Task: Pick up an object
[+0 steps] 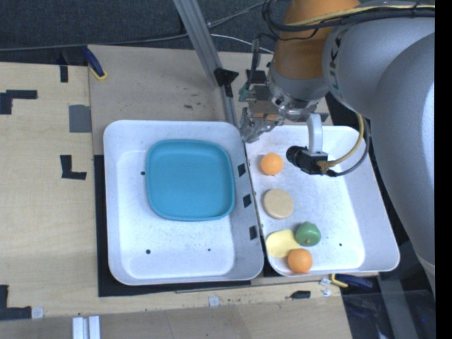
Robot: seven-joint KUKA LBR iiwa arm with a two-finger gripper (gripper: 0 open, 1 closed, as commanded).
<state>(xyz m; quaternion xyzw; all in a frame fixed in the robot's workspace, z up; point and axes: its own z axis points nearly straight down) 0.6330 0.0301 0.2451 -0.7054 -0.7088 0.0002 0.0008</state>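
Note:
The right bin (353,210) holds several small things: an orange ball (271,164) near its far left, a tan round disc (278,203) below it, a yellow piece (281,243), a green ball (307,234) and a second orange ball (299,260) at the front. My gripper (253,128) hangs over the far left corner of this bin, just above and left of the upper orange ball. Nothing shows between its fingers.
The left bin (127,210) carries a blue square plate (190,179). A black divider with clips (247,200) runs between the two bins. A slanted metal pole (201,30) rises behind the bins. The arm's large grey body (395,97) overhangs the right side.

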